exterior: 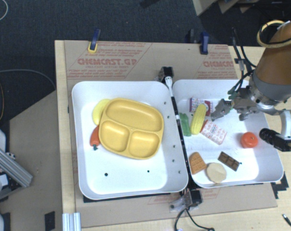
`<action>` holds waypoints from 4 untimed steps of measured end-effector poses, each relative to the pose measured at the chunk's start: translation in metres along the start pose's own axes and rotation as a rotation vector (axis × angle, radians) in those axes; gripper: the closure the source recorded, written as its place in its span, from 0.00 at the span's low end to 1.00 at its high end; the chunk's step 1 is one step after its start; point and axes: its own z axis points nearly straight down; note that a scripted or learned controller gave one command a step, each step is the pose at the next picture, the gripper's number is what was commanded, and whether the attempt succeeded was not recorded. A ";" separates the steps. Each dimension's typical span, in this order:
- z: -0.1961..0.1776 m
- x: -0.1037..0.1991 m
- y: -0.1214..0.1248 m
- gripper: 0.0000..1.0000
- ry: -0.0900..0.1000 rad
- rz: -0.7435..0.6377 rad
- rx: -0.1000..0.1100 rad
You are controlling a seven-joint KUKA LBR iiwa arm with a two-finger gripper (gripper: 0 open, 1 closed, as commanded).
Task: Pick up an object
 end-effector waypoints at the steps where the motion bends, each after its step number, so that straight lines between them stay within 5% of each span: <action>1: -0.007 0.000 0.003 0.00 -0.002 -0.003 -0.014; 3: 0.107 0.001 0.000 0.00 -0.004 -0.003 -0.016; 4: 0.092 0.001 0.003 1.00 -0.004 -0.002 -0.026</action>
